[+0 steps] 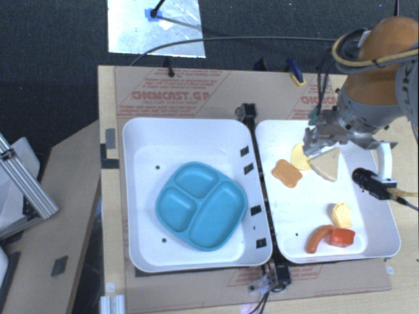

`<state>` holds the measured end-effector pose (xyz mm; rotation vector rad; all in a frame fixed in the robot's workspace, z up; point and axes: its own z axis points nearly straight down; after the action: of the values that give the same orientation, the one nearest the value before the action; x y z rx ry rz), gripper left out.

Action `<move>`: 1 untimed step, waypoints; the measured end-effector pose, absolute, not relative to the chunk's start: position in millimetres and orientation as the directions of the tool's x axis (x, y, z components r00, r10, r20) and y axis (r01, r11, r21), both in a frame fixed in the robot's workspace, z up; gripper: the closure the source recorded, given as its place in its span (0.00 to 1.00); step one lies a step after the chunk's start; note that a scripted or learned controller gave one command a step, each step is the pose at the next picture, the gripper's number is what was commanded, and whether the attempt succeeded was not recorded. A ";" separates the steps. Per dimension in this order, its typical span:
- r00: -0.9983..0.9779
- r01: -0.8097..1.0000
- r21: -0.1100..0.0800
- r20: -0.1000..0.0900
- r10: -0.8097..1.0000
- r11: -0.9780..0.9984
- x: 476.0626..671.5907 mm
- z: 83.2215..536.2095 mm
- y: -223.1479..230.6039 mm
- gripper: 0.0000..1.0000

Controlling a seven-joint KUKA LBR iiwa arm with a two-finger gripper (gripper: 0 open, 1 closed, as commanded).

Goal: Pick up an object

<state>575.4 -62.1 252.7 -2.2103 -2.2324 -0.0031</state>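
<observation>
While I work from left to right: blue plate [201, 205] in the left bin [141, 195], untouched. Left of the claw [319, 146], an orange biscuit [286, 173]; directly beneath it, yellow disc [299, 156] and pale wedge [326, 166]. I cannot tell its opening or any hold. I'd descend straight onto one piece, not the pair.
</observation>
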 end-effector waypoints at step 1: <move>-0.010 1.000 0.002 0.001 1.000 0.010 590.7 237.1 -10.3 1.00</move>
<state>590.7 -10.3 237.1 -2.2102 -2.2333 -0.0039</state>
